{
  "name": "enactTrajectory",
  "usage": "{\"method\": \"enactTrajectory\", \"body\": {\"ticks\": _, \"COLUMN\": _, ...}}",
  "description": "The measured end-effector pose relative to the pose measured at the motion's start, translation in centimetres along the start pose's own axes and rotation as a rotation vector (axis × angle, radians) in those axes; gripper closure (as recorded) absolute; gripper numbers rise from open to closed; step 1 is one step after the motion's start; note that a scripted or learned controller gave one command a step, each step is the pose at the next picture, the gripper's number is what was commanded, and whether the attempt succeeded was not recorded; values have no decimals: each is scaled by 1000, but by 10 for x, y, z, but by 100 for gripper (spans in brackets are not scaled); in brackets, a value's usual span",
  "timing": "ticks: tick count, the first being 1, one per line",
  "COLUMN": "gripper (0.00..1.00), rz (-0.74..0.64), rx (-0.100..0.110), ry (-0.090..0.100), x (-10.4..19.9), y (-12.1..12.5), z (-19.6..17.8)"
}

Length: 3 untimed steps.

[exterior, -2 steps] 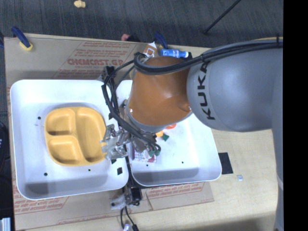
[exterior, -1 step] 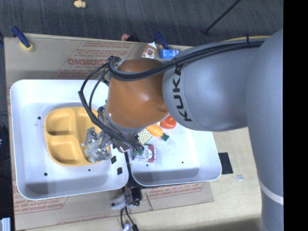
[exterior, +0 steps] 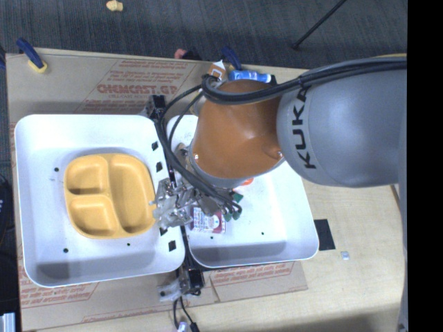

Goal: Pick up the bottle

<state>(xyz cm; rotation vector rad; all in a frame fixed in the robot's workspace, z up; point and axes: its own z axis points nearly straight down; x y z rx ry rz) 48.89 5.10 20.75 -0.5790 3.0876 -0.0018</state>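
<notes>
The arm (exterior: 332,123) takes up most of the right side, its grey body and orange band hanging over the right bin (exterior: 291,220) and covering much of it. Under it lies the surface (exterior: 360,282), with a sheet of printed cardboard (exterior: 131,81) beneath both bins. The left bin (exterior: 34,185) holds a yellow divided tray (exterior: 107,194), lying flat and well inside its walls.

The hand (exterior: 178,207) sits low at the near-left corner of the right bin, close to the wall the two bins share, with cables looping round it. Whether it is apart or together I cannot tell; the metal parts blur into each other there.

Just beside the hand, on the bin floor, lies a small thing with a white and pink label and a green end; I take this for the bottle (exterior: 210,220), lying on its side. It looks to be touching or nearly touching the hand, but nothing shows it clamped.

By my judgement the step in hand is the reach or grasp at the bottle. The next move calls for a firm grip on the bottle, then a straight lift clear of the bin wall.
</notes>
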Motion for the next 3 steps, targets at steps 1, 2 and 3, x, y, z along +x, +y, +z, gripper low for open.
{"method": "enactTrajectory", "body": {"ticks": 1, "gripper": 100, "rz": 133, "rx": -1, "ry": 3, "x": -14, "y": 41, "z": 7}}
{"method": "enactTrajectory", "body": {"ticks": 2, "gripper": 100, "rz": -149, "rx": 1, "ry": -2, "x": 22, "y": -59, "z": -18}}
{"method": "enactTrajectory", "body": {"ticks": 3, "gripper": 100, "rz": 47, "rx": -2, "ry": 3, "x": 21, "y": -47, "z": 16}}
